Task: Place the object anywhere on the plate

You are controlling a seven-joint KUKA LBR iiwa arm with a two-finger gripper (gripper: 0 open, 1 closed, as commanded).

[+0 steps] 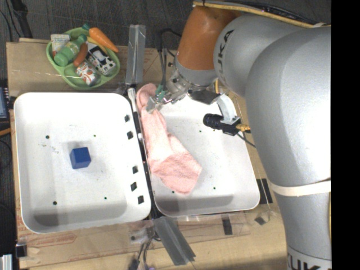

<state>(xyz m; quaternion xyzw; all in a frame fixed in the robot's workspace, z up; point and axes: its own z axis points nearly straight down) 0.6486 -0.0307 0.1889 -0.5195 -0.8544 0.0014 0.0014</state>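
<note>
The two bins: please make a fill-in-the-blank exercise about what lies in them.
1. The cube in the left bin is ____.
2. The pink cloth lies in the ____ bin.
3. The green bowl stands ____ the bins.
4. The gripper is at the cloth's ____ end.

Missing: blue; right; outside; far

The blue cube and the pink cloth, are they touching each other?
Apart. The camera view shows the blue cube in the left bin and the pink cloth in the right bin, with the bin walls between them.
</note>
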